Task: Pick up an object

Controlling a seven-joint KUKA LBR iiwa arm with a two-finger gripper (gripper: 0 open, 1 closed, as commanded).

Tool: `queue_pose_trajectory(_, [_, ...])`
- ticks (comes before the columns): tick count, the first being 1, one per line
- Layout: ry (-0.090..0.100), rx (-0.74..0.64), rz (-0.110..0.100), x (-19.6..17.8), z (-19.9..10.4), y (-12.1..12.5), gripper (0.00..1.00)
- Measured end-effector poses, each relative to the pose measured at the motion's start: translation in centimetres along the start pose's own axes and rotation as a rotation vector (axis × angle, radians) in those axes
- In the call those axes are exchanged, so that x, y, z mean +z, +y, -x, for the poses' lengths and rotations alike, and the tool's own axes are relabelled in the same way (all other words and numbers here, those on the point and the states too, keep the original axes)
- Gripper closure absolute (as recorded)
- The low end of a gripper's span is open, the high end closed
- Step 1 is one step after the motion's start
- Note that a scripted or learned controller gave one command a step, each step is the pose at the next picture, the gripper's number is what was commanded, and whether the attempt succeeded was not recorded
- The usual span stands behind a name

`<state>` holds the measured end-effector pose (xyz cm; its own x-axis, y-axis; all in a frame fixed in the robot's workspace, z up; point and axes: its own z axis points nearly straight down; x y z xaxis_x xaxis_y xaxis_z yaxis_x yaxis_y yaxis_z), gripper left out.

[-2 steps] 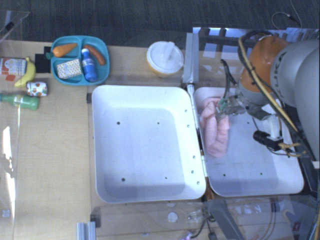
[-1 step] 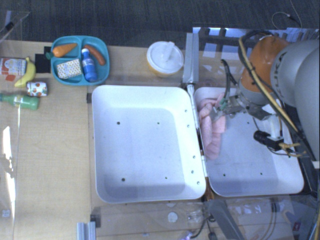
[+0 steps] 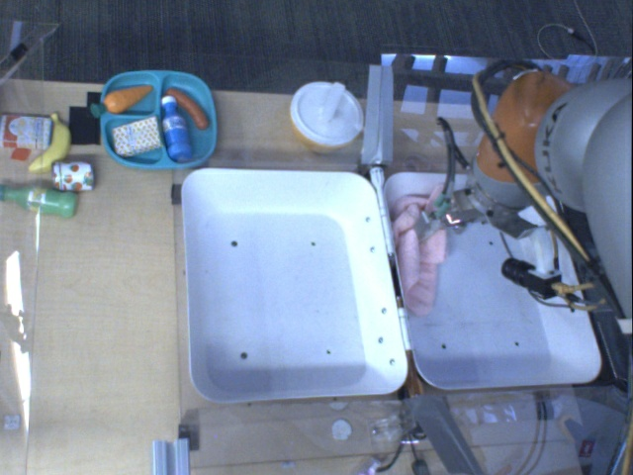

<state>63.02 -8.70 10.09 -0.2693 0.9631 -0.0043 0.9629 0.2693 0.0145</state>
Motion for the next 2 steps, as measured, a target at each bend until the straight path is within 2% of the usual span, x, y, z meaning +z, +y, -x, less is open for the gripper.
queue_pose_trajectory(1, [-0.004,-0.095,0.005,0.77,0.24,-0.3,0.0])
queue_pose_trajectory(2, [0.003,-0.097,0.001,0.01,0.0,-0.24,1.0])
